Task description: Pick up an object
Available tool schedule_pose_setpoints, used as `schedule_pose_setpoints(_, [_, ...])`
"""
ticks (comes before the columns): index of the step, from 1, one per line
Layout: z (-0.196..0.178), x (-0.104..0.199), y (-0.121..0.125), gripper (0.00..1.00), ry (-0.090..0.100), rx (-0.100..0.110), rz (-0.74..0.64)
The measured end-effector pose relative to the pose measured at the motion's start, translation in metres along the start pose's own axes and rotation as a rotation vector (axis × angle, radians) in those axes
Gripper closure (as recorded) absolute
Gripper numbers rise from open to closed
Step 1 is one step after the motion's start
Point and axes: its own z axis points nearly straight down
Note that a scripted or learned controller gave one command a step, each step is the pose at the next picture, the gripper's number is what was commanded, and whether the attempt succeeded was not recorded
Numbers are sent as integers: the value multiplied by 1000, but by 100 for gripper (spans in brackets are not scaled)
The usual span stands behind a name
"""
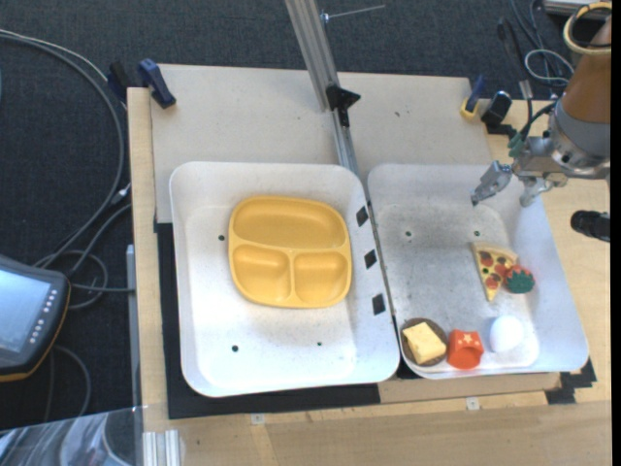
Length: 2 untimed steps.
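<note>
Gripper (509, 188) hangs over the right bin's (437, 212) far right corner, fingers spread, nothing between them. Pickable items sit along that bin's near edge: pizza slice (493, 266), green piece (522, 281), white ball (506, 334), red block (466, 349), cheese wedge (422, 341). Yellow divided plate (289, 251) lies in the left bin (199, 289).

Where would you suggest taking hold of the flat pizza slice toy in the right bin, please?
Probably across the flat triangular pizza slice toy, at its narrower lower half, coming straight down from above. It lies flat on the floor of the right white bin, so only its two long edges offer opposing faces. The small green toy crowds its right side, so stay clear there.
</note>
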Motion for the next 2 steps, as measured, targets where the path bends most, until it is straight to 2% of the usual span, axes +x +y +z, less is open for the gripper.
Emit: schedule_pose_setpoints(2, [92, -5, -8, 0, 0, 0, 1])
